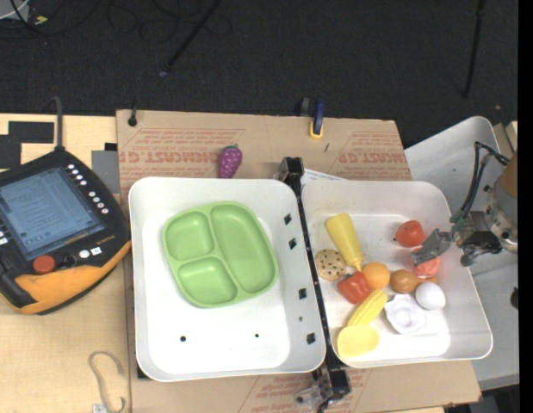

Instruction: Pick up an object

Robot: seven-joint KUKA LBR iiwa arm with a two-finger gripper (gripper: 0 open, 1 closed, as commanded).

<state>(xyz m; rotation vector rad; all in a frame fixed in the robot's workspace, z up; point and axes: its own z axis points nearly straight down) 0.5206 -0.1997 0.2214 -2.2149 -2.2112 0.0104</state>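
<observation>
The claw [437, 246], whose grip I cannot tell, sits low among crowded toy food [375, 275] in the right bin [460, 334], so it may nudge neighbours or close on nothing.

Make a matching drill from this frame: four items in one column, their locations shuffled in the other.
Items
1. green divided plate
2. purple grapes
3. cookie
4. white egg

Places
A. on the cardboard behind the left bin
B. right bin, near its left wall
C. left bin
D. right bin, toward its right side, near the gripper

Pairs: 1-C, 2-A, 3-B, 4-D
</observation>
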